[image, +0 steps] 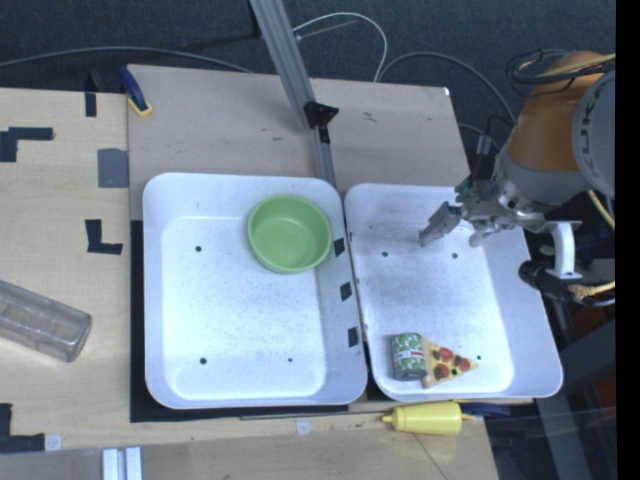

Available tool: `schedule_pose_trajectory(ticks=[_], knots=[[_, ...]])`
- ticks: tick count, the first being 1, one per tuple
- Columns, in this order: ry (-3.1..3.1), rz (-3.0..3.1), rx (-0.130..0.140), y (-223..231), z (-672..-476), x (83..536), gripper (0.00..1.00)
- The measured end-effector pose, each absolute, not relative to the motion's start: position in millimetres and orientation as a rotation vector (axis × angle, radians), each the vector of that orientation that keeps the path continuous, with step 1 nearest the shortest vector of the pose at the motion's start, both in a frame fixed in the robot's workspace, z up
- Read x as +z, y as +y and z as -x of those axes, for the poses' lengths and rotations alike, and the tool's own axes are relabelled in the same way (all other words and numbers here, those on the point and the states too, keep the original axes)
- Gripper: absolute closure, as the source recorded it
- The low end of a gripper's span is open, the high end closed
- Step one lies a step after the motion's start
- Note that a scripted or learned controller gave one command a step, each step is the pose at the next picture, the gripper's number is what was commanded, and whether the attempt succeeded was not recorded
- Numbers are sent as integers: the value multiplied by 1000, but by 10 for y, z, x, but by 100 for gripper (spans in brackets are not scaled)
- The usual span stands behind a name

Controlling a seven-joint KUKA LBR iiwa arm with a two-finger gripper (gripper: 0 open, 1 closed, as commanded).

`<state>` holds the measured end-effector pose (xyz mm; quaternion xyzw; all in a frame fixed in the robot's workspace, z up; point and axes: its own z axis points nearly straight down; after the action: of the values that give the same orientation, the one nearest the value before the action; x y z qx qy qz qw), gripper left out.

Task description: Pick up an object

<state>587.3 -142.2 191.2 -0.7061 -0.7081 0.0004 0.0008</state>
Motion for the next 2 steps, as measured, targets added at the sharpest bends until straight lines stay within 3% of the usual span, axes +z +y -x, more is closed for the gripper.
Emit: schedule_pose_trajectory(ticks=[1,2], knots=[[-2223,2218,1,-1422,-5873,1913,0],[-2221,2217,7,-1419,-5850,1477,0]])
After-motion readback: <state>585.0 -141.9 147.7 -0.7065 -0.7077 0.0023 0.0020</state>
